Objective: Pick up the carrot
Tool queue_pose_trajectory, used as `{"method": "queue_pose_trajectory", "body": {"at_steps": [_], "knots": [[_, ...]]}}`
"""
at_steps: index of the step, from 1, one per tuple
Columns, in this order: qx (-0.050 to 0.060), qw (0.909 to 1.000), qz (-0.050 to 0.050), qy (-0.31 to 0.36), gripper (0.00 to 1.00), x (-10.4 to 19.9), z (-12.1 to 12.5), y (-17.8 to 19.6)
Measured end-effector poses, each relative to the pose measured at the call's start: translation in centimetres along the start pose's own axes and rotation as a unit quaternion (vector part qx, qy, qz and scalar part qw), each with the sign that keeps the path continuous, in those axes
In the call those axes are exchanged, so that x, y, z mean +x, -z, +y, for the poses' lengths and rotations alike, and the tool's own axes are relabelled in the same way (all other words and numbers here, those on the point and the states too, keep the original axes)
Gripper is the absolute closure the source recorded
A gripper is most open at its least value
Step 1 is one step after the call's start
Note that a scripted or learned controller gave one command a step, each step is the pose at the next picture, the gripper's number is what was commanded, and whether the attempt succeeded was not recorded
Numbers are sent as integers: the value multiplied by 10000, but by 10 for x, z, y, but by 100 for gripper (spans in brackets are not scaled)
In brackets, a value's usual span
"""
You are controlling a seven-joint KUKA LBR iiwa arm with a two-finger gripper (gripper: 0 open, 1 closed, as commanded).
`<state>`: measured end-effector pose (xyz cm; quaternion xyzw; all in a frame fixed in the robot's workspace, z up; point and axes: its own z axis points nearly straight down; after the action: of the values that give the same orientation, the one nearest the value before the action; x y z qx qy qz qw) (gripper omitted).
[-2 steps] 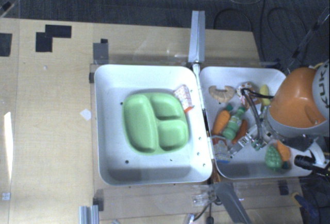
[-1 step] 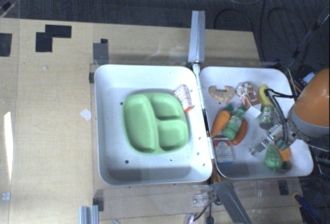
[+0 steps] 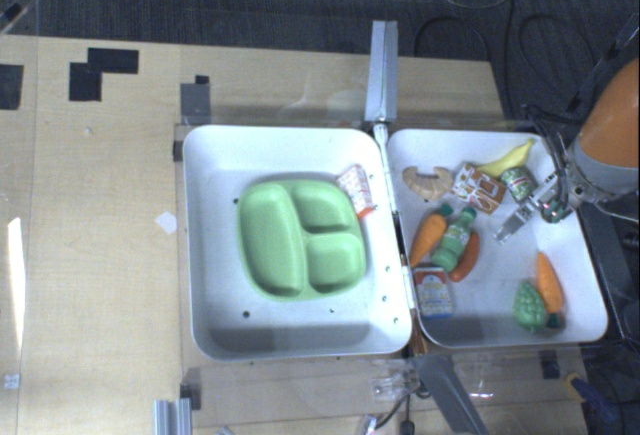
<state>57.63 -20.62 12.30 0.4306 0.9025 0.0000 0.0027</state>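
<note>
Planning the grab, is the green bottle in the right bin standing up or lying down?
Lying down: the green bottle shows its full length, resting against the carrot.

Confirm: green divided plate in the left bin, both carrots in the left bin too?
Not quite. The green divided plate is in the left bin, but both carrots are in the right bin: one carrot near its left wall, the other carrot by the broccoli. The camera view shows it.

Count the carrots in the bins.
2, both in the right bin: one carrot near its left wall beside the green bottle, the other carrot near the right wall above the broccoli.
</note>
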Motion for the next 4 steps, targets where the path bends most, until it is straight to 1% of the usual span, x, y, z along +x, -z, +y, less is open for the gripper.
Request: {"method": "queue_pose_trajectory", "body": {"at_steps": [1, 2, 3, 4], "knots": [[-29, 9994, -29, -330, 0, 42, -51, -33], [-31, 9876, -59, 1567, 0, 66, -17, -32], [-43, 9808, -76, 1948, 0, 92, -32, -31], [-31, 9845, -49, 1754, 0, 35, -43, -33]]}}
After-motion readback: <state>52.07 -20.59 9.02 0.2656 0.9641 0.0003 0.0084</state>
